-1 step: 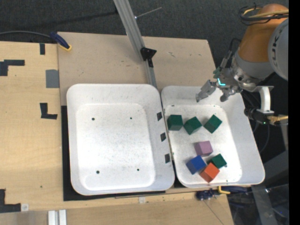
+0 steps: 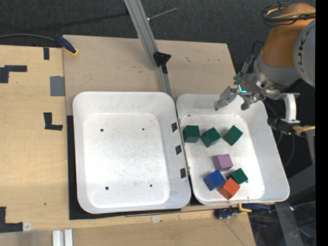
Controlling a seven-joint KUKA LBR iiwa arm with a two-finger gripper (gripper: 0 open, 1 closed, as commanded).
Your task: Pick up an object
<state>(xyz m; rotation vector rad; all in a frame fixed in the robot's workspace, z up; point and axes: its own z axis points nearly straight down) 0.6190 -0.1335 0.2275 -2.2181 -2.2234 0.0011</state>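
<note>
My gripper [image 2: 236, 102] hangs over the far edge of the right bin [image 2: 272, 158], open, with nothing between its fingers. Below it, three dark green cubes [image 2: 210, 137] lie in a row across the bin's middle. Closer to the front lie a purple cube [image 2: 222, 162], a blue cube [image 2: 214, 180], a small green cube [image 2: 239, 176] and an orange cube [image 2: 230, 188], the last three touching one another. The gripper is above and apart from all of them.
The left bin [image 2: 123, 152] sits beside the right one, sharing a middle rim. A slanted metal rail [image 2: 146, 27] runs down to the bins' far junction. A blue and yellow tool [image 2: 66, 44] lies on the bench at far left.
</note>
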